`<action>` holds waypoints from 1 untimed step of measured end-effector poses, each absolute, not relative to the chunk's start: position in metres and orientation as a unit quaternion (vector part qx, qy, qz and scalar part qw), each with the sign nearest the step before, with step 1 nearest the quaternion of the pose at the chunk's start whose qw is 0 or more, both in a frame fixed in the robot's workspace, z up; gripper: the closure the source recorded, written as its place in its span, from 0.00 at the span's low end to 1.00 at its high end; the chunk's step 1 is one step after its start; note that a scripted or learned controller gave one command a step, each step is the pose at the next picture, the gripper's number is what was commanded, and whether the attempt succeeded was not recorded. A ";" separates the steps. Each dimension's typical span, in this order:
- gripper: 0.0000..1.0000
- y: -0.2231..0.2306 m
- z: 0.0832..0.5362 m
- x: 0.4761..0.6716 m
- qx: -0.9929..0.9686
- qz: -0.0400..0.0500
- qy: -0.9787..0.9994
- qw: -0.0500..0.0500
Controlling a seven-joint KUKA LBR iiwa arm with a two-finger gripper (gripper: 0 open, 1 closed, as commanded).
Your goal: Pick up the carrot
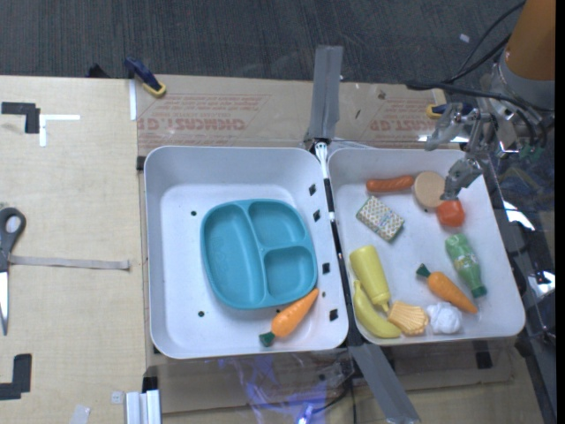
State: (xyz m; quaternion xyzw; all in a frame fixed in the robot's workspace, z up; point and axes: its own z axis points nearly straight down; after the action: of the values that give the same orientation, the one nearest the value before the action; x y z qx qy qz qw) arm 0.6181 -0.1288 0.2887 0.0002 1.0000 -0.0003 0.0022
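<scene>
Two carrots are in view. One orange carrot (294, 315) with a green stem lies in the left bin (168, 237), against the front edge of the teal divided plate (259, 253). A second carrot (451, 291) lies in the right bin (503, 263), near its front right corner, between a green bottle (465, 265) and a white garlic bulb (444, 320). My gripper (460, 177) hangs over the back right of the right bin, just above a red tomato (451, 213) and beside a tan round piece (428, 190). It is well apart from both carrots.
The right bin also holds a sausage (390, 184), a checkered block (380, 217), a yellow bottle (370, 273), a banana (372, 317) and a ridged yellow piece (409, 317). Scissors (8, 246) lie on the bench at far left.
</scene>
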 end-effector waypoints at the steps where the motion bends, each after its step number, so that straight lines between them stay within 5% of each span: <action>1: 0.00 -0.159 0.166 0.564 -0.028 0.000 1.000 0.001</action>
State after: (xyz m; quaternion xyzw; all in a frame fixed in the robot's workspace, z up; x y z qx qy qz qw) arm 0.5640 -0.1587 0.1661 -0.0277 0.9996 -0.0003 0.0015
